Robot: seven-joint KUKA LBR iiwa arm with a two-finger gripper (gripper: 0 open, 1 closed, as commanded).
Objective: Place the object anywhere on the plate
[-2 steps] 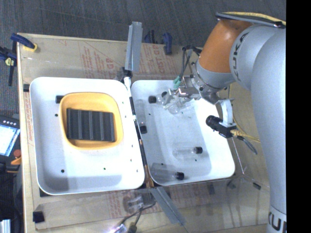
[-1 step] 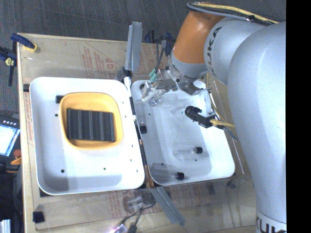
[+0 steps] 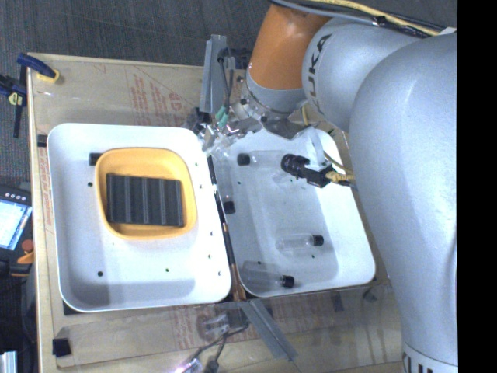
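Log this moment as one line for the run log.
arm: over right bin | pincer: at bins' top junction, grip unclear | yellow plate: left bin, holds dark ridged block | task: unconfirmed

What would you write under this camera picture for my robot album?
Grey robot arm reaches over the right white bin; a yellow plate with a dark ridged centre sits in the left white bin.
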